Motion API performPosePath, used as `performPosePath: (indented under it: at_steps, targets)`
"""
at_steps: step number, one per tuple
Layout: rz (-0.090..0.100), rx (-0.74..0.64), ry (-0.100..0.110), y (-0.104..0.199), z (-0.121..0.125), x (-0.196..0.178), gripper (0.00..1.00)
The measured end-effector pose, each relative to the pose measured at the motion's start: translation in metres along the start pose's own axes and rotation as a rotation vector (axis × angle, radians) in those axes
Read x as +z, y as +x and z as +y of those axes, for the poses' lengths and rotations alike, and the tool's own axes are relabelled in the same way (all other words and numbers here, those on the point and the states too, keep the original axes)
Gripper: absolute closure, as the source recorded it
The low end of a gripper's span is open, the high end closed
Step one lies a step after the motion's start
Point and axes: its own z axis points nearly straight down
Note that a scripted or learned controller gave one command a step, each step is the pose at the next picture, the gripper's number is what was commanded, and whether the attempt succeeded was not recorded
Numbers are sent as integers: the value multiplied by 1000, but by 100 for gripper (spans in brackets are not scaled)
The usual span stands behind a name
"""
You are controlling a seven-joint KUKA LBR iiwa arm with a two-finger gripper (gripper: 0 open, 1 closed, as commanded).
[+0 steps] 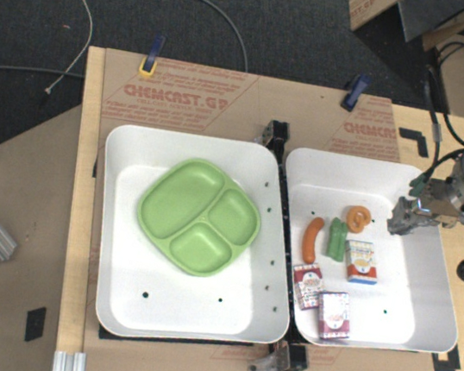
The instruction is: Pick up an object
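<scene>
Over right bin [426, 281]: tool [403, 218], tips indistinct.

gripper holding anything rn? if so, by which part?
Nothing held. The gripper hangs over the right bin, apart from the donut and the other items.

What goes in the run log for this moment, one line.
pincer over right white bin | nothing visibly held | nearest: round orange donut-shaped toy | green three-compartment plate in left bin
</scene>
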Motion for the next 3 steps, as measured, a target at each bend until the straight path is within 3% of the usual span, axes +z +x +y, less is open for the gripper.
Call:
performPosePath:
  at_steps: [3]
  targets:
    - [2, 0, 6, 167, 10, -4, 100]
